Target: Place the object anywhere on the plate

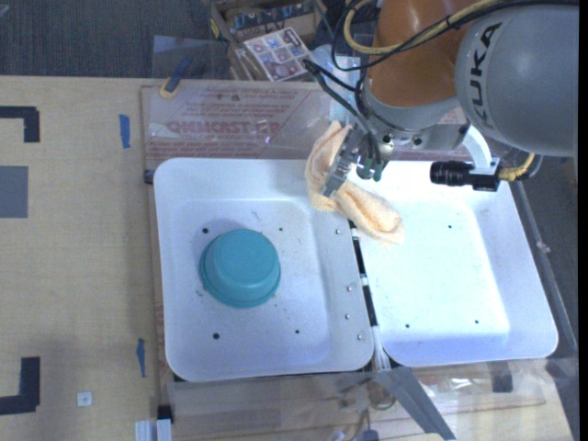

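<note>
The gripper (356, 169) hangs over the back edge of the bins, right above the seam where they meet. Its fingers (341, 175) are closed down narrow on a pale yellow cloth (367, 211), and the cloth clearly sits pinched between them. The top of the cloth is bunched up behind the fingers, and the rest trails down to the right, its lower end draped on the floor of the right bin (469, 283) just beside the dividing rim. How much of the cloth is lifted clear of the bin is hard to make out, since the gripper and wrist cover its upper folds.

In the left bin (276, 338) a teal plate (241, 266), looking more like an upturned bowl from here, rests near the middle, well apart from the cloth.

The arm (514, 62) comes in from the right, its grey body and orange band (413, 35) cut off at the top edge. Black cables (335, 85) loop in front of the wrist and blur the finger mounts.
</note>
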